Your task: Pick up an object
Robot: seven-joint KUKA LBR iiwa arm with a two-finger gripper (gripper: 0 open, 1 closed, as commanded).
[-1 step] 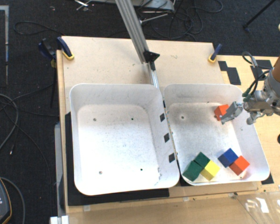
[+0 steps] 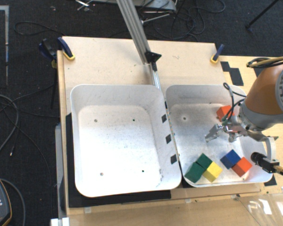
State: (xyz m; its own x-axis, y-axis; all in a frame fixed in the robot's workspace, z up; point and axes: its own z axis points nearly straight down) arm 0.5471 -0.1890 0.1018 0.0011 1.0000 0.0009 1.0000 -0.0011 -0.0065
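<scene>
A pale desk (image 2: 113,62) carries two shallow white bins side by side, the left bin (image 2: 115,140) and the right bin (image 2: 191,100), with a slanted metal rail (image 2: 134,25) rising from the gap between them toward the top of the view. The grey arm (image 2: 269,95), with its orange band above the wrist, reaches in from the right and ends over the right bin, where the jaws (image 2: 216,133) hang above the bin floor near its middle; whether the jaws are open or closed cannot be told from this angle, and no object is seen between them. An orange block (image 2: 223,112) lies just beside the wrist, partly hidden by it, toward the far right of the bin. Along the near edge of the right bin sit four more blocks: a green block (image 2: 198,167) touching a yellow block (image 2: 212,172) at the left, and a blue block (image 2: 231,158) touching a second orange block (image 2: 242,166) at the right, the two pairs slightly apart. Yellow-tipped clamps (image 2: 66,51) hold the desk at its far corners, and dark cables (image 2: 33,29) trail over the black floor around it.
</scene>
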